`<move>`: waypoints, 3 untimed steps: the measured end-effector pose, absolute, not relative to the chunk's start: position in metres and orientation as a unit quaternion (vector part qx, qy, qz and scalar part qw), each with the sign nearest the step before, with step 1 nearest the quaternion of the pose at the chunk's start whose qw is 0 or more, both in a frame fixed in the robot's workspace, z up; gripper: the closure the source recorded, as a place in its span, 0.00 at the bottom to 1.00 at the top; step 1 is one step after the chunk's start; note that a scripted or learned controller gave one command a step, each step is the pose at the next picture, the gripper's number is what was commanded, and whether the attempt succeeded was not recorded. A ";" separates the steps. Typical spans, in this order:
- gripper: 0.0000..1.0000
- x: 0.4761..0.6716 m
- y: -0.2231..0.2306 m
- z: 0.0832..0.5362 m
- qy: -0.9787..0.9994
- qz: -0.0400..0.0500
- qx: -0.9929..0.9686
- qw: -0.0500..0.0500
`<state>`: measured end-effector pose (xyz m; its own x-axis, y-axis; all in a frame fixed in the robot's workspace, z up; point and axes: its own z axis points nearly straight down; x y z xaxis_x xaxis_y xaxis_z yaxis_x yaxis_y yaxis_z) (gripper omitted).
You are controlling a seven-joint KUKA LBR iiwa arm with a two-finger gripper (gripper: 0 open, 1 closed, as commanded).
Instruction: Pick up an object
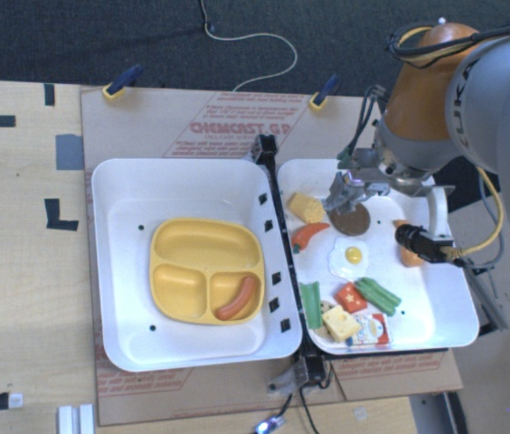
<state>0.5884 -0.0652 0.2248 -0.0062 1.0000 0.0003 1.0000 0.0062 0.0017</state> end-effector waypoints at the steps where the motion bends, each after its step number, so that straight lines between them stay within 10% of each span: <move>1: 1.00 0.635 -0.035 0.228 0.709 0.001 0.705 0.001; 3: 1.00 0.650 -0.009 0.235 0.708 0.000 0.706 0.000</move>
